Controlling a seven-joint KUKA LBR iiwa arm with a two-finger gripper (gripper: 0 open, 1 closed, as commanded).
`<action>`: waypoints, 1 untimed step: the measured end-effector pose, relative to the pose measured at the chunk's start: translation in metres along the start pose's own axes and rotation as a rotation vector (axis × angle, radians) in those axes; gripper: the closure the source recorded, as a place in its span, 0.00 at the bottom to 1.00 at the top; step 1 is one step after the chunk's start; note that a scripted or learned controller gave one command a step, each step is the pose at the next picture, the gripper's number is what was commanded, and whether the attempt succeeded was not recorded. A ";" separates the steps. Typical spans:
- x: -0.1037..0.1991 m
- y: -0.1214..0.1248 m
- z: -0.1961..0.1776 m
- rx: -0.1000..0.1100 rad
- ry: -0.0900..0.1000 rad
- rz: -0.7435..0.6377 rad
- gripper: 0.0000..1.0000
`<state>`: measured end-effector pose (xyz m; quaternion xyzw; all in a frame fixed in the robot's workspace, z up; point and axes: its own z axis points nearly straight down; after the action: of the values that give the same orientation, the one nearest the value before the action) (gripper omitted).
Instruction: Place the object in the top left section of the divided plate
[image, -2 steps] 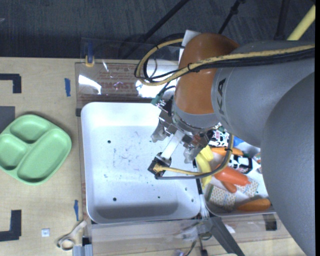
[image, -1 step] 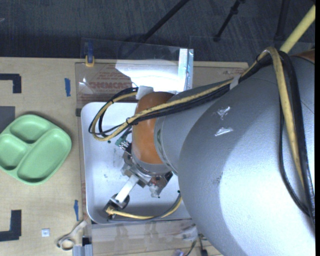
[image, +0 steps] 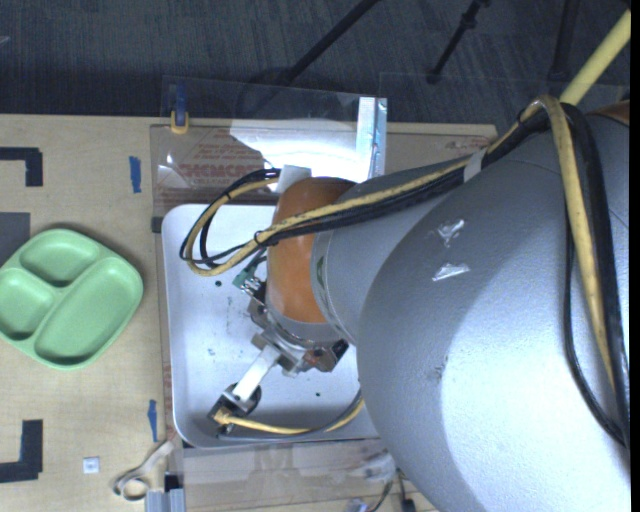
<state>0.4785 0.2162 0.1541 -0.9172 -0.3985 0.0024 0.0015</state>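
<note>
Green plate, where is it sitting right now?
The green divided plate sits on the left of the camera view, on the wooden bench, just left of the white bin under the arm.

A single camera is fixed above the tabletop (image: 80, 140) and looks down at a slight slant, so the dark floor (image: 200, 50) beyond the far edge shows along 12 o'clock. It sits close. The arm (image: 480, 300), entering from 3 o'clock, bulks large and covers much of the white bin (image: 190, 330) at centre. The green divided plate (image: 68, 297) lies at 9 o'clock, on the tabletop.
</note>
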 end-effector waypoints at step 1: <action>-0.014 0.016 0.065 -0.003 0.010 -0.094 1.00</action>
<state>0.4804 0.1946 0.0891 -0.8975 -0.4410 -0.0029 0.0022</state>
